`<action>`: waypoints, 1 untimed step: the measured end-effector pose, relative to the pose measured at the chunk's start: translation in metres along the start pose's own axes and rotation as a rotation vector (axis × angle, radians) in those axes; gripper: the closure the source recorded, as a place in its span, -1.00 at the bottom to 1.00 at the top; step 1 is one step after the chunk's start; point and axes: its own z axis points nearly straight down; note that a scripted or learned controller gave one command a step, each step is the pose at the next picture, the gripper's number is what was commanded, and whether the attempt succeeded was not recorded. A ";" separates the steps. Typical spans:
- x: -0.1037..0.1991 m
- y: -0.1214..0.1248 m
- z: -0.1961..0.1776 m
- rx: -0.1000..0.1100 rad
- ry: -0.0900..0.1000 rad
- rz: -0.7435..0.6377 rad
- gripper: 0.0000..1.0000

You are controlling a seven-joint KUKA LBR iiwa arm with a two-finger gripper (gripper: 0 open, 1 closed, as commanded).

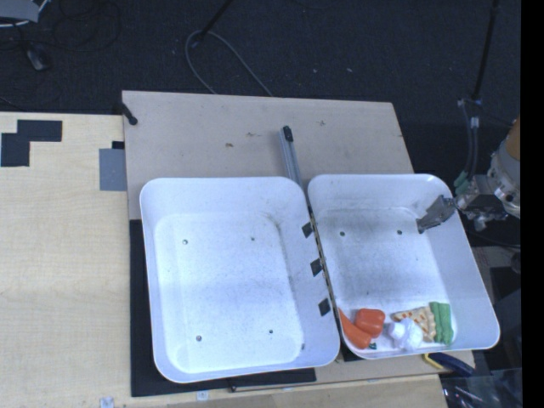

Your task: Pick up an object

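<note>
Several small objects lie bunched in the near corner of the right bin [382, 228]: a red-orange piece [369, 320], an orange piece [353, 335] beside it, a white lump [401, 335], a tan ridged piece [417, 319] and a green piece [441, 322]. My gripper [449, 209] hangs at the far right rim of that bin, well away from the pile, with nothing seen in it. The arm's wrist [503, 177] is partly cut off at the right edge of the view.
The left bin [221, 270] sits against the right one, with black clips [315, 266] along the shared rim. A grey bar [291, 153] lies on the board behind the bins. A yellow and blue item [448, 364] pokes out beyond the right bin's near corner.
</note>
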 end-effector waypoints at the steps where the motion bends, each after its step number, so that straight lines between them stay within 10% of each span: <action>1: 0.035 0.034 -0.002 -0.001 0.000 -0.003 -1.00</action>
